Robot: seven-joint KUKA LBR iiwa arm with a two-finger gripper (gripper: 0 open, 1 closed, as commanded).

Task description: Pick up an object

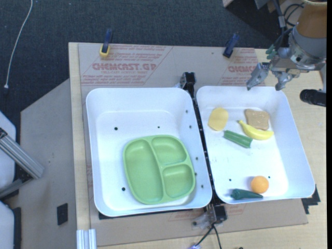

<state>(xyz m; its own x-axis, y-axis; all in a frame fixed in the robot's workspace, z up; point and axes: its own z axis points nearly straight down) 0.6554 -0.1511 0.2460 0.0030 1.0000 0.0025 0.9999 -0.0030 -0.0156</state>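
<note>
A: Object to pick? There are many, all in the right bin (295, 154). A yellow round piece (218, 118), a brown slice of bread (258, 118), a banana (255, 132) and a green pepper (238, 138) lie near the bin's far edge. An orange ball (260, 184) and a dark green veggie (246, 194) lie near its front edge.

B: Where is the claw (270, 79)?

A: Up high, over the far right corner of the tabletop (150, 61), just past the right bin's far rim. Its two fingers are spread apart and nothing is between them.

B: So is the job done?

A: No. I think it has hardly begun. Every toy lies in the bin. The claw must go down, close on one, and lift it.

B: And the left bin (104, 139)?

A: It holds a green tray (158, 167) with three parts.
</note>
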